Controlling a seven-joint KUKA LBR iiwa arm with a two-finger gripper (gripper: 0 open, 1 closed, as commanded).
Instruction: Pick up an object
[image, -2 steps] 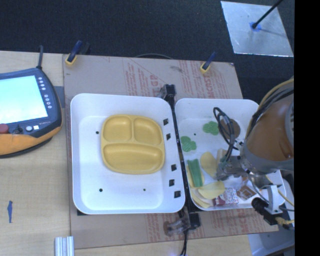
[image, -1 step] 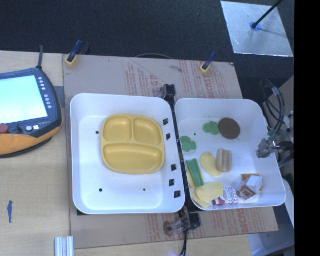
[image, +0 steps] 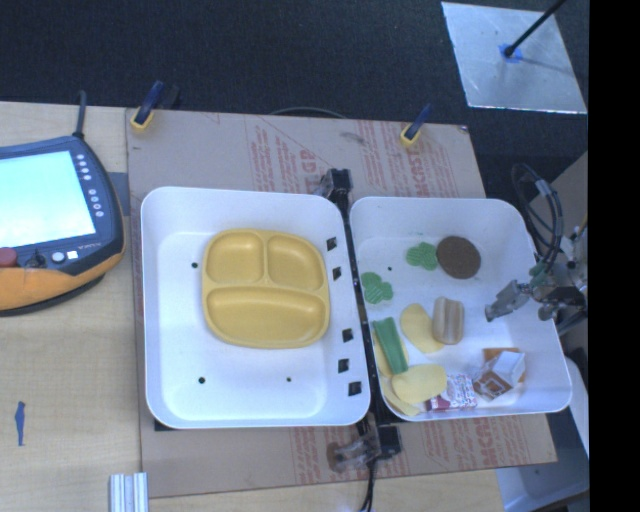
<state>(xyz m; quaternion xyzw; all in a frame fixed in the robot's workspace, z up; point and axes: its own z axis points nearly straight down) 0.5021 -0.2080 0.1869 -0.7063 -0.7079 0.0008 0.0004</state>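
Observation:
The right bin (image: 520, 222) holds several toy food pieces: a brown round patty (image: 459, 257), two green leafy pieces (image: 422, 256) (image: 377, 290), a green stick (image: 390, 345), yellow pieces (image: 419, 328) (image: 418, 384), a tan roll (image: 447, 320), a red-and-white packet (image: 460, 392) and an orange packet (image: 501, 372). My gripper (image: 522, 306) hangs over the bin's right side, just above the orange packet and to the right of the tan roll. Its fingers stand apart, open, with nothing between them.
The left bin (image: 170, 300) carries a yellow divided plate (image: 266, 287). A teach pendant (image: 55, 225) lies on the bench at the far left. Clamps (image: 147, 105) (image: 415, 125) hold the cardboard sheet under the bins. Cables (image: 540, 200) loop near the right bin's far right corner.

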